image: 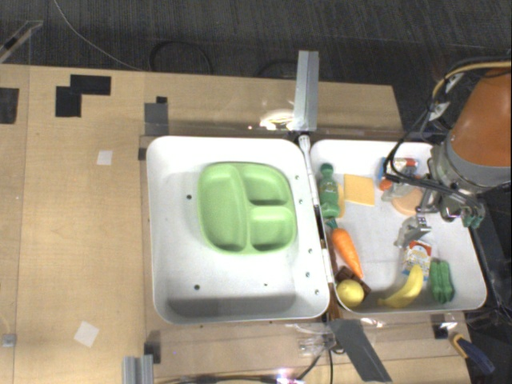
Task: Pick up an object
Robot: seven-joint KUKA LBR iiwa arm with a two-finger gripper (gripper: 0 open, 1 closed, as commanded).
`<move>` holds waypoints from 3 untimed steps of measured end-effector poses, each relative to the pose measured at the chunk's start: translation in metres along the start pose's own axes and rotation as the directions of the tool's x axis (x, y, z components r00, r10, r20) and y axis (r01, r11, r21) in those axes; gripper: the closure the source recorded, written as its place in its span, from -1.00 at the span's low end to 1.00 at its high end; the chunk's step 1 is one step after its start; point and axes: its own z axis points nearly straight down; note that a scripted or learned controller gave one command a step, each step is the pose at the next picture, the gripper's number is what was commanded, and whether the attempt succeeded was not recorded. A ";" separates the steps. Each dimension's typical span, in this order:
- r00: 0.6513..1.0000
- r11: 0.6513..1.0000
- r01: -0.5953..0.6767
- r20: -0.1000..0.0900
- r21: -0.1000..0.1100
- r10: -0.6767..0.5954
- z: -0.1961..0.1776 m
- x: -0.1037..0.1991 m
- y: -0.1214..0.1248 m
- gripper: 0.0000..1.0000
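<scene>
From my station I see the arm entering from the right, its orange band over the upper right corner of the right bin. The gripper hangs low over the right half of that bin, above a small red-and-white packet. Its metal fingers are visible but too small and blurred to read; I cannot tell whether they are spread or closed, and I see nothing clearly between them.

Contents of the right bin, as observed:
- A green bottle lies along the left wall, near the top.
- A yellow cheese-like slab sits just beside the bottle, to its right.
- An orange carrot lies below the bottle, angled down toward the right.
- A yellow lemon-like fruit rests in the lower left corner, just below the carrot's tip.
- A banana curves along the bottom, just below the packet.
- A dark green item stands just right of the banana, near the right wall.
- A pale round piece lies under the arm's cabling, partly hidden.

The left bin holds a light green divided tray, lying flat near its centre.

Both bins sit side by side on the wooden bench.
</scene>
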 end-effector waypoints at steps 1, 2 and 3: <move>0.995 0.995 0.098 0.011 0.004 -0.098 0.114 0.010 -0.061 -1.00; 0.998 0.998 0.062 0.010 -0.001 -0.062 0.125 -0.086 -0.026 -1.00; 0.999 0.999 -0.047 0.007 0.000 0.047 0.124 -0.012 -0.006 -1.00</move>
